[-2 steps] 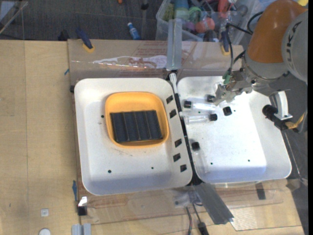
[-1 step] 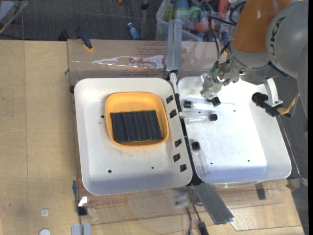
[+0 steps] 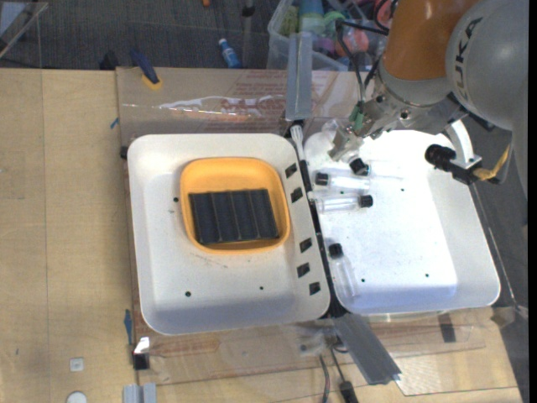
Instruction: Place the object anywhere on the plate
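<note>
An orange plate (image 3: 193, 183) lies in the left bin (image 3: 155, 267). A black ribbed rectangular object (image 3: 234, 217) rests flat on the plate, covering most of its middle. My gripper (image 3: 346, 145) hangs over the far left corner of the right bin (image 3: 419, 250), well to the right of the plate and apart from the black object. Nothing is visible in its grasp.
Several clear pieces with black ends (image 3: 340, 200) lie in the left part of the right bin, just below the gripper, and another (image 3: 337, 254) sits by the divider. A clear tub of colourful items (image 3: 336, 7) stands behind the bins.
</note>
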`<state>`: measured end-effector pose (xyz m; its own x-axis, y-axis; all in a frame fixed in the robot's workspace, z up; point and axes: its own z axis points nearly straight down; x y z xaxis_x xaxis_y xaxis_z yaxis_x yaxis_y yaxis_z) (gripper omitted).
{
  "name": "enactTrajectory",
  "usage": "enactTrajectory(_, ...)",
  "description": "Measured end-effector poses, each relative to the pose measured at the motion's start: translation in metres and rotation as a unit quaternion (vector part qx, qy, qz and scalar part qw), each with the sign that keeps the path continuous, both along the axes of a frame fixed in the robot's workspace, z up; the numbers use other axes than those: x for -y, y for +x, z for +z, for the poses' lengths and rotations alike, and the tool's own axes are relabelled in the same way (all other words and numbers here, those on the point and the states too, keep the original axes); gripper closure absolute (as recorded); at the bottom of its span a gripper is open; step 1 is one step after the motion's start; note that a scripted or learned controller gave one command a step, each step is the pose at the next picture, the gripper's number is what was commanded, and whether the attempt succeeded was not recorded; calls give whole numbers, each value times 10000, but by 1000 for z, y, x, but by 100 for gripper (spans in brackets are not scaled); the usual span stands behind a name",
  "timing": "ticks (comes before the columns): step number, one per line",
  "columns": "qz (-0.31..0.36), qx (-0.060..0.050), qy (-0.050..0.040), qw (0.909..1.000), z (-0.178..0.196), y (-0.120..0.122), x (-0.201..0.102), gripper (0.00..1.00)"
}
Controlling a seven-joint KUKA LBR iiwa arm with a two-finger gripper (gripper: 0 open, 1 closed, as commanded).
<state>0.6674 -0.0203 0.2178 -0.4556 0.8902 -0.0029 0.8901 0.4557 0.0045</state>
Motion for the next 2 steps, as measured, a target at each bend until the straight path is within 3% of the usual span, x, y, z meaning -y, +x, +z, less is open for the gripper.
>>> enactTrajectory(1,358,-36,5,9994,-33,-1,-13,100)
enactTrajectory(2,1070,-31,5,9943,-33,-12,-35,100)
